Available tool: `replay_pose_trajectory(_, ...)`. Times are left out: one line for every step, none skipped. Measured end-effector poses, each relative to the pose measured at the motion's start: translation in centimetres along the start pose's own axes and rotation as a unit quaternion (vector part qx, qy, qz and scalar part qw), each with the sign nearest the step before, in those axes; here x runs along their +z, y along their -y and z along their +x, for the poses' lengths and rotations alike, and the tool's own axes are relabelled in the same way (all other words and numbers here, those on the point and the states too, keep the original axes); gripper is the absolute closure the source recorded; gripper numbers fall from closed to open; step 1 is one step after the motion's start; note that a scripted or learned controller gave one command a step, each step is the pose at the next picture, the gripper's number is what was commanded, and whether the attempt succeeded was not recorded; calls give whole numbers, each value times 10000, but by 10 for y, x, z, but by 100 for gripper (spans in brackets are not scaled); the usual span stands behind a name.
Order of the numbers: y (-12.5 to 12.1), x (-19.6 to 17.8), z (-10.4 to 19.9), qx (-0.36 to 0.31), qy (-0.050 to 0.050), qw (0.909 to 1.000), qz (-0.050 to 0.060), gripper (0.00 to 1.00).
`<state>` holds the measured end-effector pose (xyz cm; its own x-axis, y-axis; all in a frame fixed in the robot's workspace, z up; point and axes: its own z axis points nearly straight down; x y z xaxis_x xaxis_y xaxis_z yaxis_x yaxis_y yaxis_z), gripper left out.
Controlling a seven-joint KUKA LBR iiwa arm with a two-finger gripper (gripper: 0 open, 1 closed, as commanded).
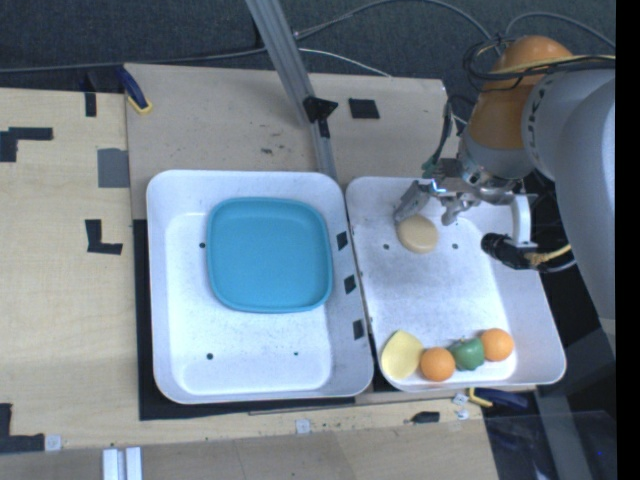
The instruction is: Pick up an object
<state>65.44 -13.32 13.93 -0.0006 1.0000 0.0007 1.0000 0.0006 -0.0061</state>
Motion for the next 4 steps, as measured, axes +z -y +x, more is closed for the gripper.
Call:
replay_pose_trajectory(-2, 48, -1, 3, 20, 10000, -52, 0)
replay_pose_trajectory(-3, 35, 0, -2, 10, 10000, -70, 100)
replay_pose_trajectory(-1, -27, -1, 1, 7, 10000, -54, 100)
replay_pose_trajectory(-1, -65, -1, 1, 5, 10000, -44, 100)
